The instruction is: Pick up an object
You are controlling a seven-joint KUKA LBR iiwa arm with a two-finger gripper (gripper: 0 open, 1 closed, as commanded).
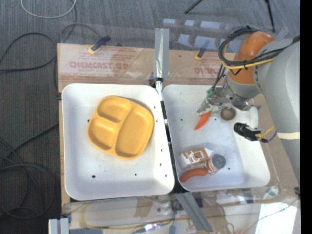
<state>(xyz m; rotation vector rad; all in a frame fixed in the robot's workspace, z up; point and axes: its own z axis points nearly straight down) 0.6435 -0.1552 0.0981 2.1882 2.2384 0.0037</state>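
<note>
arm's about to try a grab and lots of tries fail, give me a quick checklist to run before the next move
1. Pincer over the right bin, near its far edge: ok.
2. Target close by: orange carrot-shaped piece lies just below the pincer: ok.
3. Carrot piece between the fingers: cannot tell.
4. Neighbour clearance: small brown round object sits right beside the wrist: not ok.
5. Other objects out of the way: orange-and-white bottle and red sausage-shaped piece lie at the bin's near side: ok.
6. Yellow divided plate sits apart in the left bin: ok.

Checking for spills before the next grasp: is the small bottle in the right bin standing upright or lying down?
Lying down. The bottle rests on its side on the right bin floor, its cap end facing right, beside a red sausage-shaped piece.
</note>
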